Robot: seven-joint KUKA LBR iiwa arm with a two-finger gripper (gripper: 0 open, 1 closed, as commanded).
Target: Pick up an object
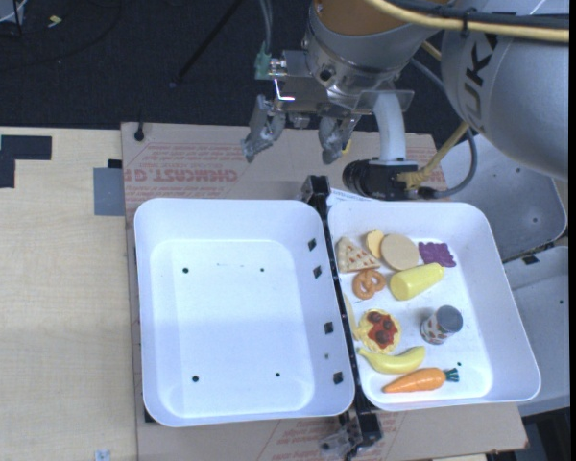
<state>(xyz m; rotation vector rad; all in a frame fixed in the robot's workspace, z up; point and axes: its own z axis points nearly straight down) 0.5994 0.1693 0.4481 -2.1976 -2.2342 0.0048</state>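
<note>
Toys (399,307) are lying below the claw (298,140), which is hanging open, empty; light, stiff, best pinched mid-body.

Two bins sit side by side, left bin (163,257) and right bin (499,286); the right one holds all the stuff (pretzel (368,282) near the divider, carrot (420,380) at the front edge, can (443,324) behind it)
</note>
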